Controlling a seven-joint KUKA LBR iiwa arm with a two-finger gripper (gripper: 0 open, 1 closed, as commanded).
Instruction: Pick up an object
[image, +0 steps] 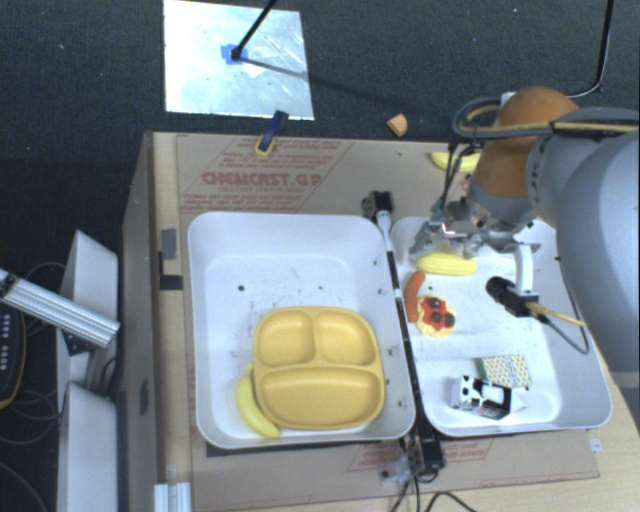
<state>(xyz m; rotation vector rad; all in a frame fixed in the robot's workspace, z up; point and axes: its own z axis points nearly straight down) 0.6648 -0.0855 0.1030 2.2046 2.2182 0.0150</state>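
In the right bin (585, 395) my gripper (452, 238) hangs low at the far left corner, just above a yellow corn-like piece (447, 265) and close to touching it. In front of that lie an orange sausage (413, 293) and a red and yellow pizza toy (436, 314). A patterned packet (503, 370) and a black and white item (483, 397) rest near the bin's front edge.
The left bin (230, 260) holds a yellow divided plate (318, 365) with a banana (252, 405) tucked under its left side. Beyond the bins sit a small orange piece (398, 124), a yellow item (445, 158) and a blue and yellow tool (270, 133).
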